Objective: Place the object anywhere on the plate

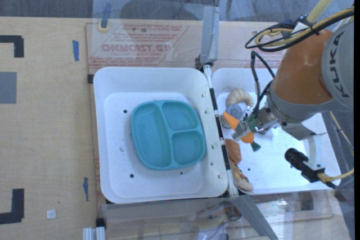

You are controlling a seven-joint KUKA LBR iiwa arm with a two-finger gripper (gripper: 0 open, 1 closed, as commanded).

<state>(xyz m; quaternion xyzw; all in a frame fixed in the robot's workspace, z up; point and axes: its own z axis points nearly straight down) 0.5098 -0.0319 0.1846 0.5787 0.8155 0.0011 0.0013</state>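
Note:
A teal plate [167, 134] with three compartments lies in the left white bin [112, 93], with nothing on it. My gripper [251, 127] hangs low over the left part of the right bin [281, 171], just above a small orange toy with a green tip [247, 136]. Whether it touches the toy is hidden by the wrist. A beige ring-shaped toy [239, 98] and an orange piece [230, 119] lie right behind the gripper.
A brown toy [234, 151] and a beige one [242, 180] lie along the right bin's left wall, near the divider [216, 121] between the bins. The arm's orange band [304, 73] and cables cover the right bin's far half.

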